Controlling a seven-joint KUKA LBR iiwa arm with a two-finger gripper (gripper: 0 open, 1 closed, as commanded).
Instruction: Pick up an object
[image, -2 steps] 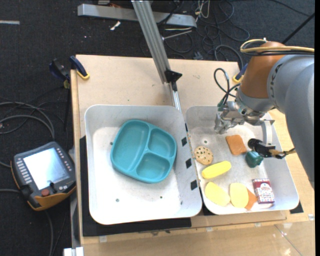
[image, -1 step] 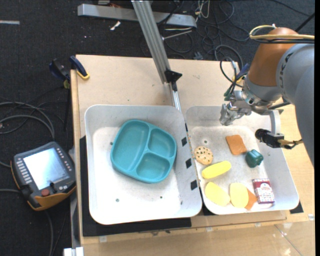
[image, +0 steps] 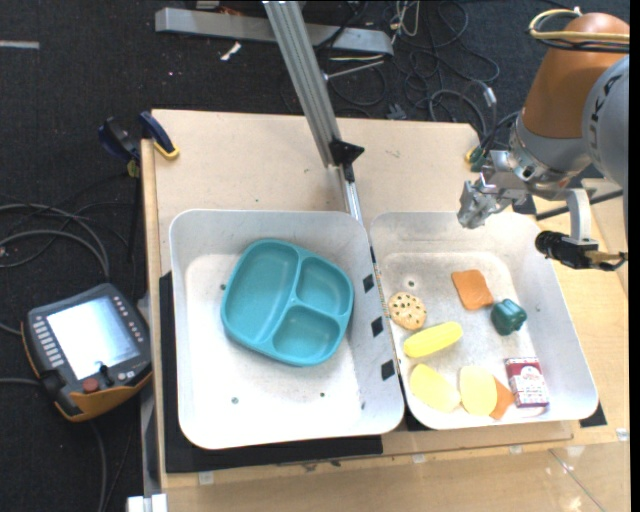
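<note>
Metal hand (image: 478, 207) above bin (image: 560, 290), round speckled cookie (image: 406, 309)

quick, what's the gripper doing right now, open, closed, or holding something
Gripper: cannot be told; it hangs over the far edge of the right bin, with nothing visibly held.

We see a dark carpeted floor (image: 70, 90) around a pale wooden bench (image: 250, 160). At twelve o'clock a slanted metal pole (image: 308, 80) rises from a grey base bar (image: 270, 30), with loose cables (image: 430, 70) at one o'clock. At eight o'clock a handheld control pendant (image: 85, 345) lies on the floor, screen lit. Light is even.
</note>
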